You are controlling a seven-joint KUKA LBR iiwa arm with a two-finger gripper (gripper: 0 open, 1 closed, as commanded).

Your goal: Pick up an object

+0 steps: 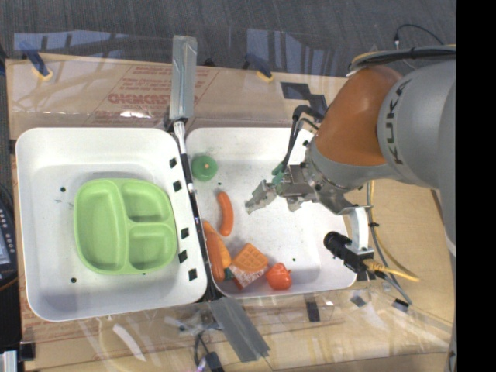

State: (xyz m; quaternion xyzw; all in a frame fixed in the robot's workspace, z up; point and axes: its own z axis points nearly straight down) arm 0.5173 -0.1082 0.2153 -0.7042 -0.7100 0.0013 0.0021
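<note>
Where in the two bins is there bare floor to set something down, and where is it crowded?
Left bin: a bare strip rings the green tray. Right bin: bare floor runs along the far wall, past the green ball, and between the sausage and the tool. Crowded: the near-left corner, with carrot, waffle and tomato.

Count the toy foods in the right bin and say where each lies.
5: green apple top-left corner; sausage centre-left; carrot along left wall; waffle and tomato near bottom edge. Others may hide beneath the arm.

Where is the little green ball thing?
The green ball sits in the right bin, in its top-left corner next to the divider, above the orange sausage.
</note>
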